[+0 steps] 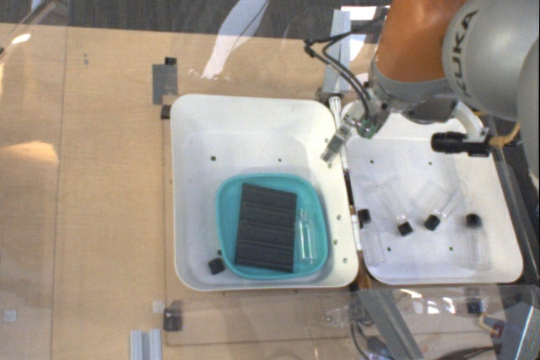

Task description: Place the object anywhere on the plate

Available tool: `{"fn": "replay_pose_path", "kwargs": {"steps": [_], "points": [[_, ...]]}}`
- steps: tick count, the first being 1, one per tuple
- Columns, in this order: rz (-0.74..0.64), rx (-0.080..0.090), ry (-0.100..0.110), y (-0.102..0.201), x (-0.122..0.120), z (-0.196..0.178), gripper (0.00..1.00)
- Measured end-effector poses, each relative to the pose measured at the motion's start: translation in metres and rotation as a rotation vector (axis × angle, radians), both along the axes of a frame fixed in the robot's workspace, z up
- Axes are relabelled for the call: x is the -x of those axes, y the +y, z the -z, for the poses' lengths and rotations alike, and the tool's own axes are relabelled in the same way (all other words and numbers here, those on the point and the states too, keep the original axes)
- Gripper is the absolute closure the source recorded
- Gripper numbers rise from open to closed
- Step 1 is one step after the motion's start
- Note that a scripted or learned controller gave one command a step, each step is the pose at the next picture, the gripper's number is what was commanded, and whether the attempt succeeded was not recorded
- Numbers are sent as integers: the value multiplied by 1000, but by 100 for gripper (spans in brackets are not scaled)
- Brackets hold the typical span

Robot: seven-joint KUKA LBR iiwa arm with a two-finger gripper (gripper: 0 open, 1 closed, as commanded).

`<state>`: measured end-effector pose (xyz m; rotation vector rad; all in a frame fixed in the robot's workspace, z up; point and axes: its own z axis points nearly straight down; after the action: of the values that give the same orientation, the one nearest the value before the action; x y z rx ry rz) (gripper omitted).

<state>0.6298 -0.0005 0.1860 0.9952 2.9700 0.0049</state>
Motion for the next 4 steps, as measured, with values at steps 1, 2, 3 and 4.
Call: {"fn": "replay_pose_path", "kwargs": {"steps": [1,2,3,4], "points": [[120,-3,2,87,37,-11,0],[116,-6,-6,89,35,-23,100],[-60,-3,1,191,59,-32,100],[-220,-6,-6,238,52,95,100]]}}
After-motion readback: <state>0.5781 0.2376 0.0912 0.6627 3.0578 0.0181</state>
